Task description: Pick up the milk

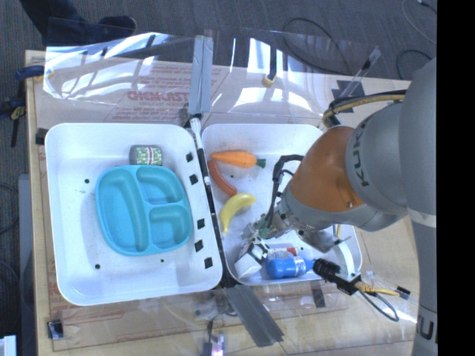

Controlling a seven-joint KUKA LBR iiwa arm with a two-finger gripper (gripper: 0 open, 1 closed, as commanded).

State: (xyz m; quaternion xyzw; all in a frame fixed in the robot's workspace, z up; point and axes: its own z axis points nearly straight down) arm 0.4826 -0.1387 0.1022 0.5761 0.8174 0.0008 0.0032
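Note:
The milk (286, 266) is a blue bottle with a red patch near its white end, lying on its side at the front of the right bin (320, 136). My gripper (258, 237) hangs just above and to the left of the bottle, under the grey and orange wrist. Nothing is visibly held in it. The wrist hides the bin floor behind the bottle.
An orange carrot (234, 159), a reddish sausage (220, 177) and a yellow banana (234, 209) lie in the left part of the right bin. The left bin (67, 221) holds a teal divided plate (143, 208) and a small can (146, 154).

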